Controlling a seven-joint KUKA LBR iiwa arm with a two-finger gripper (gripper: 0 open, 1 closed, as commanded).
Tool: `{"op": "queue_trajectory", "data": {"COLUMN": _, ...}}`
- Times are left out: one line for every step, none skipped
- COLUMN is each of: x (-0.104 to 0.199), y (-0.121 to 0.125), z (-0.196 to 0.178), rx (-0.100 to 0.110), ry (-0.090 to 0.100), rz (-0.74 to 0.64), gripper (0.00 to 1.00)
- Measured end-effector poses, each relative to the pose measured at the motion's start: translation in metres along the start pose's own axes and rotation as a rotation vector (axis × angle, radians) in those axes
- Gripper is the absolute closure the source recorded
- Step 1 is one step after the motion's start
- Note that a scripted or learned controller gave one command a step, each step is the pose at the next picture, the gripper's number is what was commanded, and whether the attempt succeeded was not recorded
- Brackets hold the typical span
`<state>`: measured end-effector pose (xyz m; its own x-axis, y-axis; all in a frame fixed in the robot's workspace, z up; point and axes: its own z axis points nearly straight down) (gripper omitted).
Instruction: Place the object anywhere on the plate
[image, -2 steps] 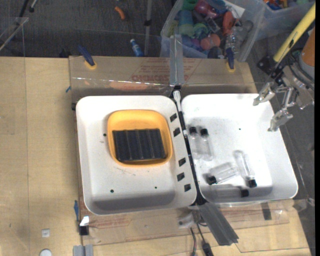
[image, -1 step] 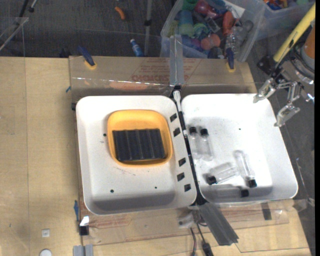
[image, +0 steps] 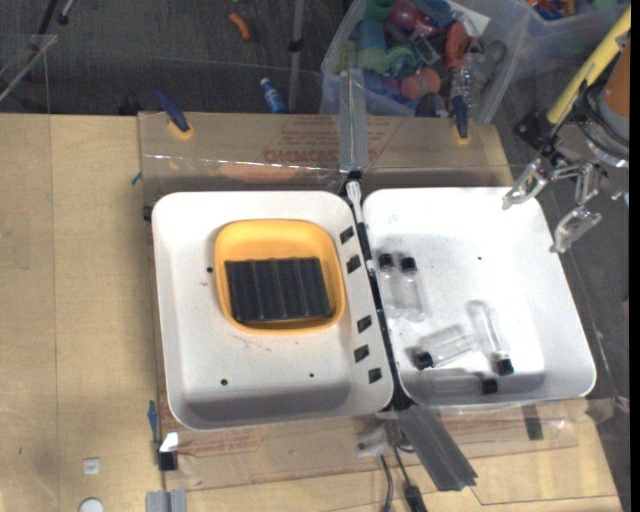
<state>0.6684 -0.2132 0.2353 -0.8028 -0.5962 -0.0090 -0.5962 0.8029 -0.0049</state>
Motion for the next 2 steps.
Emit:
{"op": "queue_trajectory", "data": {"x": 0.0045, "y": -0.0066, "z": 0.0012, "rx": -0.001, "ry": -0.001, "rz": -0.328, "gripper": 0.00}}
{"op": "queue_trajectory", "data": {"x": 0.0034, "y": -0.0058, "z": 0.0000, "rx": -0.001, "ry": 0.000, "rz": -0.484, "gripper": 0.00}}
